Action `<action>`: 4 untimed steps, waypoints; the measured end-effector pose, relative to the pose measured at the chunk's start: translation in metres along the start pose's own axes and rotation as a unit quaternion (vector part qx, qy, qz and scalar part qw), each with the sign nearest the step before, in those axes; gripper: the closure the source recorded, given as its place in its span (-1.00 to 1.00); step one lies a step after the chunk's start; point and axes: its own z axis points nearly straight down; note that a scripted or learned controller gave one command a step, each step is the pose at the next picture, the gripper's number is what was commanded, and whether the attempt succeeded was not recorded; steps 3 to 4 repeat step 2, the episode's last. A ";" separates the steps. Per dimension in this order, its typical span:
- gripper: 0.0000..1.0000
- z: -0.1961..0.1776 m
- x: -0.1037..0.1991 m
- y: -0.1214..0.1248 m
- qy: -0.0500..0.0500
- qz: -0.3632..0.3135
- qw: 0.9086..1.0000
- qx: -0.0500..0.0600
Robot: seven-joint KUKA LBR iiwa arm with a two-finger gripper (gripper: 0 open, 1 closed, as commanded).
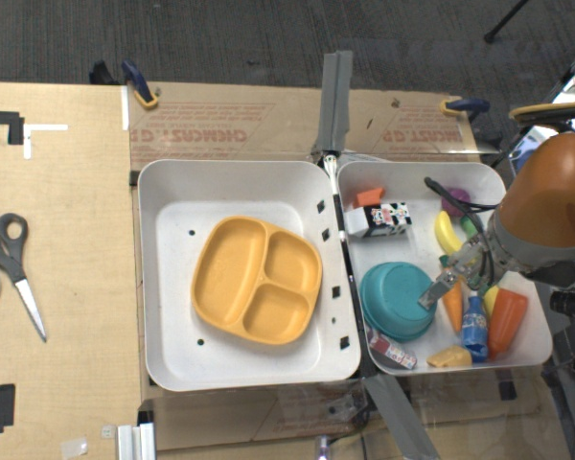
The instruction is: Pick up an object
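My hand (445, 289) hangs low in the right bin (402, 172), at the teal bowl's (395, 298) right rim, beside an orange carrot (453, 307) & blue bottle (473, 326). Can't tell if it's spread or pinched. Best approach, imo: pick one target, straddle the bowl rim squarely, close, lift straight up, clear of the clutter.

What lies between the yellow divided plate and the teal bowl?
In the camera view, between the yellow three-compartment plastic plate and the upturned teal plastic bowl lie bare white bin floor and the bins' two adjoining walls.
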 end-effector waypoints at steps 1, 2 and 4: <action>1.00 -0.013 0.000 0.004 0.003 -0.003 1.000 -0.002; 1.00 -0.109 0.073 0.029 0.026 0.016 0.999 0.014; 1.00 -0.109 0.073 0.029 0.026 0.016 0.999 0.014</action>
